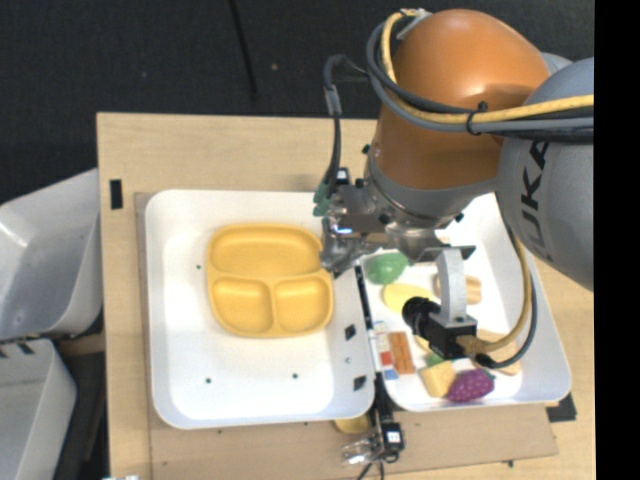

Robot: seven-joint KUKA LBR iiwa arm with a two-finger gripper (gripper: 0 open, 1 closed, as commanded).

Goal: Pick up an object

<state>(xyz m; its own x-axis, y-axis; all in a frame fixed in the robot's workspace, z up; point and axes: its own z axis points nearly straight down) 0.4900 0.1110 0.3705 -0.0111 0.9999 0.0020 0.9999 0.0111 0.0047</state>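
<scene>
Orange band and grey casing of the arm (pixel 455 98) fill the upper right, reaching down over the seam between two white bins on a pale wooden bench (pixel 120 148). The gripper (pixel 345 240) sits low under the wrist, right at the inner wall where the bins meet. The wrist hides its working end, so I cannot tell whether it is released or clenched, and nothing can be seen held in it.

It is just beside the right rim of a yellow three-section tray (pixel 270 278), which lies flat in the middle of the left bin (pixel 170 368). Whether it touches the tray cannot be told.

The small things to pick lie in the right bin (pixel 545 368), clustered along its left side:
- a green rounded piece (pixel 385 266) just right of the gripper
- a yellow rounded piece (pixel 402 296) below the green one
- an orange block (pixel 400 353) near the dividing wall
- a pale yellow wedge (pixel 437 378), touching a purple bunch (pixel 470 386), both at the near edge

Bare white floor rings the tray, widest on its left and near sides. The right bin's bare floor is along its right and near-right edges.
</scene>
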